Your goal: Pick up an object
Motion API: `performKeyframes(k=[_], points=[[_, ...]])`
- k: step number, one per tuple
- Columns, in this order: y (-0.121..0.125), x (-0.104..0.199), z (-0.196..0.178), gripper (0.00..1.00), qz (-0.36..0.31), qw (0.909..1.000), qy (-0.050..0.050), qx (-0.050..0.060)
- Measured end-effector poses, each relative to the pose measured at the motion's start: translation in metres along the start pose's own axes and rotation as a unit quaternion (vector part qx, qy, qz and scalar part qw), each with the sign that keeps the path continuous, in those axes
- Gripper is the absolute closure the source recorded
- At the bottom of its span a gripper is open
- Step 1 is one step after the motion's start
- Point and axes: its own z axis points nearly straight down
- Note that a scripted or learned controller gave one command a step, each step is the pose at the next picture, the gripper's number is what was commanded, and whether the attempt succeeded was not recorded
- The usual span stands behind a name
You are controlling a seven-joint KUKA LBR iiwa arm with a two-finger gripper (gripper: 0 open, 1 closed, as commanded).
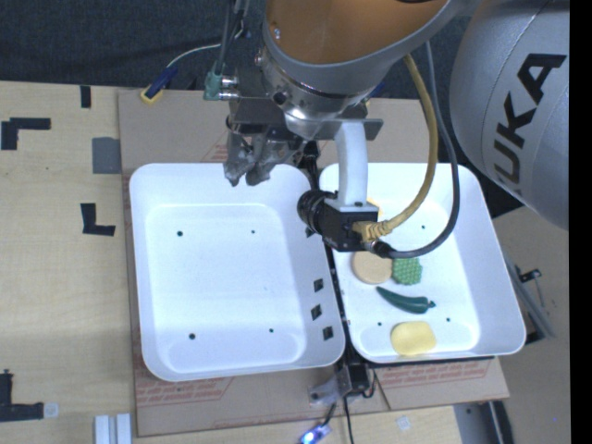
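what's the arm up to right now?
The grey KUKA arm's two-finger gripper hangs over the far rim of the left white bin, with nothing visible between its fingers. The round tan disc, green knobbly piece, dark green pepper-shaped item and yellow lump all lie in the right white bin.

Claw (248, 167) hangs above left bin's (148, 248) far rim.
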Motion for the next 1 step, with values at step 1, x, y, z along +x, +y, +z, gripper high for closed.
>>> performKeyframes(k=[1], points=[[0.0, -0.0001, 0.0005, 0.0, 0.0, 1.0, 0.0, 0.001]])
